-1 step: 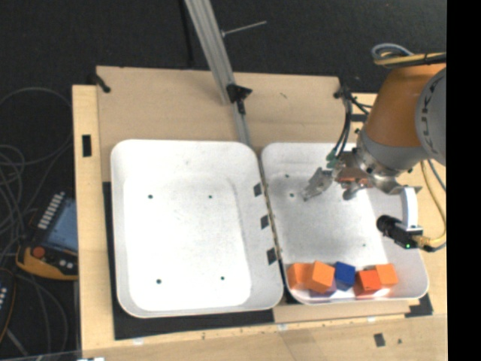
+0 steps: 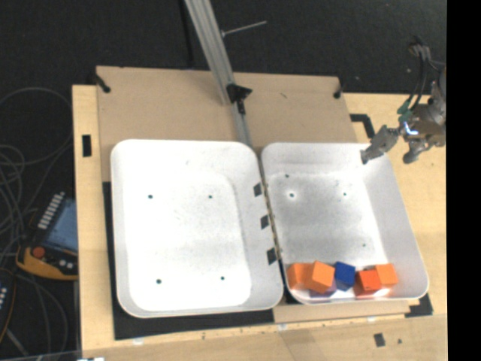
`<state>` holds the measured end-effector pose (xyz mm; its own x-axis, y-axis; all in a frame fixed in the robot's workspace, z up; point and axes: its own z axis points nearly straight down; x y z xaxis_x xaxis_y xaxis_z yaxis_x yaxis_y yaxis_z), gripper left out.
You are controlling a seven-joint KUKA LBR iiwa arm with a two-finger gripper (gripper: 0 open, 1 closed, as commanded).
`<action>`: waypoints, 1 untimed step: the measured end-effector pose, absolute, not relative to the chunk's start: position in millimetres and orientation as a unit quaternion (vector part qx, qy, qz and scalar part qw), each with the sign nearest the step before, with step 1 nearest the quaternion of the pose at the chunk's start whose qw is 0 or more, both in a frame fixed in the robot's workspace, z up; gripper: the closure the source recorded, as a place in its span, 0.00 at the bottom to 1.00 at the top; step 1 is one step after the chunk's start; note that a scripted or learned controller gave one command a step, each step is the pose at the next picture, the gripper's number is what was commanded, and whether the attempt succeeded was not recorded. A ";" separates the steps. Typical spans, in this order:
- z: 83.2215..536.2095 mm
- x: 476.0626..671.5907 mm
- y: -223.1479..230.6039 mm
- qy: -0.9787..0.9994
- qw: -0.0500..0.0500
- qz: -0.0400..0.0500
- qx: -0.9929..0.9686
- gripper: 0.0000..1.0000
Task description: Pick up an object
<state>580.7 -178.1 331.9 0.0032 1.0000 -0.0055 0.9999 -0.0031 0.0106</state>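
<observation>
Careful: your gripper [image 2: 394, 145] hangs spread wide at two o'clock, holding nothing. Those blocks [image 2: 342, 277] (packed tight at five o'clock) could jam its fingers.

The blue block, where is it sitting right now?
The blue block lies in the right bin, along its near edge, wedged between the orange blocks on its left and another orange pair on its right.
</observation>
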 end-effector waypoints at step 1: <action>355.6 559.5 -131.8 0.709 0.002 0.002 0.705 0.00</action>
